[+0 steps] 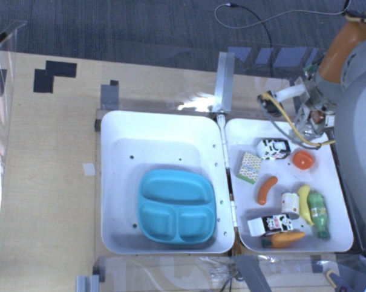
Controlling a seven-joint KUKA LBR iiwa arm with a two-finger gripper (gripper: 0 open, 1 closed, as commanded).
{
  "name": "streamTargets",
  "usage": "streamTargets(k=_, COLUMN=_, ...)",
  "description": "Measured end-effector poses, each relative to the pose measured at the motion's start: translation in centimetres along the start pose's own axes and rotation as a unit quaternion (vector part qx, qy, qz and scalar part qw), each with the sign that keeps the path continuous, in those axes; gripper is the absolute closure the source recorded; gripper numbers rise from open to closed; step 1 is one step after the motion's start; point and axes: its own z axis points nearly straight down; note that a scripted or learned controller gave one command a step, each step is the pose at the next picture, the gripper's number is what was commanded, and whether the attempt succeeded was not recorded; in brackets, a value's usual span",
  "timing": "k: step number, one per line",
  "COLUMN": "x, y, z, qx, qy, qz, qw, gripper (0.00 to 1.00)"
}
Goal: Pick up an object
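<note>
Bench (49,167): light wood, being occupied by two shallow white bins set side by side, touching along a central divider.

Left bin (129,134): a blue three-compartment tray (177,205) is being carried in its lower middle.

Right bin (340,231): nine items are being held.
- Black-and-white carton (273,149), near the upper edge.
- Red tomato (302,159), just beside that carton, on its right.
- Speckled pale box (250,167), tilted, toward the divider.
- Orange-red sausage (266,189), lying at a slant in the middle.
- Small white cup (290,203), beside a yellow banana (304,203).
- Green bottle (318,214), touching the banana along its right side.
- Second black-and-white carton (272,225), along the lower edge.
- Orange carrot (285,239), just below that carton.

Tool (310,120): being positioned over the upper right corner of the right bin, above the tomato, with yellow cabling looped beside it. How far it is being opened cannot be told; nothing is being seen between its parts.
</note>
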Motion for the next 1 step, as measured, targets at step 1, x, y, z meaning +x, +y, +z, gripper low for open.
streamTargets(k=1, x=-6.94, y=4.61, z=-8.04, qx=-0.001, qy=0.001, qz=-0.058, qw=0.9983, gripper=1.00)
